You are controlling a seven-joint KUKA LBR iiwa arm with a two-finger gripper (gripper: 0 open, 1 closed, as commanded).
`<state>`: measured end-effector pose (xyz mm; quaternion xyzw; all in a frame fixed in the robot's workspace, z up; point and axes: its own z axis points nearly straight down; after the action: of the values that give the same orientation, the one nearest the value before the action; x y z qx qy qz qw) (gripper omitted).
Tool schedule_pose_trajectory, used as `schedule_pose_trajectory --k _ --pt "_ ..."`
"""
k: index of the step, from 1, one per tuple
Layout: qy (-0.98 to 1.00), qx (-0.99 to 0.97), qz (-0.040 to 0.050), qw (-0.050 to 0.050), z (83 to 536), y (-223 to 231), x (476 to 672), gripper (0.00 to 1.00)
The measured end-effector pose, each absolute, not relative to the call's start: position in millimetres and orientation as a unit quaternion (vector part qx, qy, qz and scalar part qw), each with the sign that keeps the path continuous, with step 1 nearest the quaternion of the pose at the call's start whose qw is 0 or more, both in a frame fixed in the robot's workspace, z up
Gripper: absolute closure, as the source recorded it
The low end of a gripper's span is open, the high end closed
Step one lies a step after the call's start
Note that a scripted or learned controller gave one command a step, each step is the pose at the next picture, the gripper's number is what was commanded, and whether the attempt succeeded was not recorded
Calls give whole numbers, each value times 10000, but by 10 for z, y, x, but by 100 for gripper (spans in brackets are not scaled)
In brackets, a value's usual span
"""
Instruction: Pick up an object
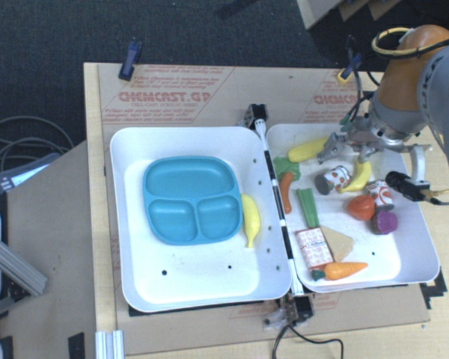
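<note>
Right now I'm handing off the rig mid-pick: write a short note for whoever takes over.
Gripper: low over the far end of the right bin; finger state unclear, nothing seen held.
Right bin: two bananas, small can, tomato, purple fruit, green stick, carrot, snack packet.
Left bin: blue tray, a banana beside it.
Done: nothing lifted.
Left: grasp and lift one object.

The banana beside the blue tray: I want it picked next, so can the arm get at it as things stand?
Probably yes. The banana lies uncovered on the left bin's floor, beside the blue tray, nothing on top. The end effector hangs over the right bin, so it must cross the divider.
</note>
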<state>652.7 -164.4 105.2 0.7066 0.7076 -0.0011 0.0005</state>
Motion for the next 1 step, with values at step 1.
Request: schedule_pose_trajectory --k 1 --pt "7092 7050 55 7 897 -2095 6497 0"
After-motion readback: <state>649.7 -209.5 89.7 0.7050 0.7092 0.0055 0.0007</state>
